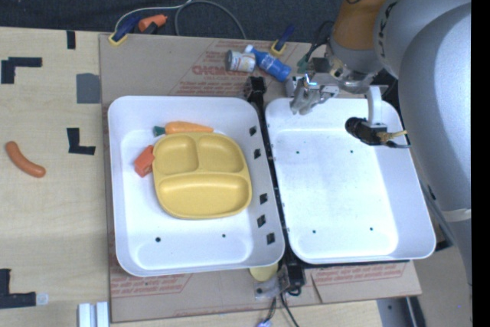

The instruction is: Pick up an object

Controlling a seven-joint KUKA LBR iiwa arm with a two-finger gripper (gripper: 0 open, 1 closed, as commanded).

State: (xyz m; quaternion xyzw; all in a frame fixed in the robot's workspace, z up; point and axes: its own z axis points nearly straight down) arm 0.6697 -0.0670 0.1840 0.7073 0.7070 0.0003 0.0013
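Nearest, the shallow white left bin (130, 241) holds a yellow compartmented plastic plate (202, 174) beside two orange toy carrots (188, 127). Behind, faded red lettering on the cardboard (200, 70) is unreadable. The gripper (308, 97) hovers at the right bin's (348, 241) far edge.

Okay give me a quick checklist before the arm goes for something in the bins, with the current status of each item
1. Targets in view: ok. A yellow divided plate lies in the left bin, with a toy carrot and an orange piece along its edge.
2. Gripper position: not ok. The gripper is at the far edge of the right bin, away from those targets.
3. Gripper carrying nothing: cannot tell.
4. Carrot free of the plate: cannot tell; they look to be touching.
5. Path over the divider: ok, nothing tall stands there.
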